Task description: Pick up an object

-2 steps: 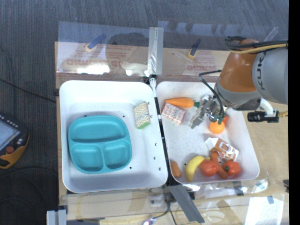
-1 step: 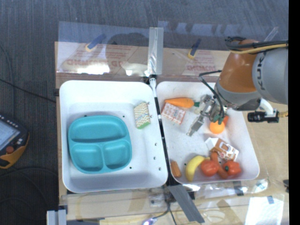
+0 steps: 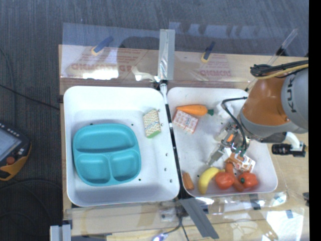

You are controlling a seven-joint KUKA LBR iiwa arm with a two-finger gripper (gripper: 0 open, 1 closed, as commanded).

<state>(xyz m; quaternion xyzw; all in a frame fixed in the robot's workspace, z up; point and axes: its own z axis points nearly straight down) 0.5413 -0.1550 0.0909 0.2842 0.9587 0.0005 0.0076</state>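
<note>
Gripper (image 3: 226, 145), whether apart or together I cannot tell, hovers just above the banana (image 3: 207, 178).

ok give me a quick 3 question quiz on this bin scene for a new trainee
1. True or false: the teal divided tray lies in the left bin.
2. Multiple choice: what lies nearest the carrot in the right bin?
A. the banana
B. the red and white packet
C. the tomatoes
3. Fill in: the gripper is over the ____ bin, above the banana and the tomatoes.

Key
1. True.
2. B: the red and white packet lies just below the carrot, while the banana and tomatoes sit at the bin's near edge.
3. Right.
</note>
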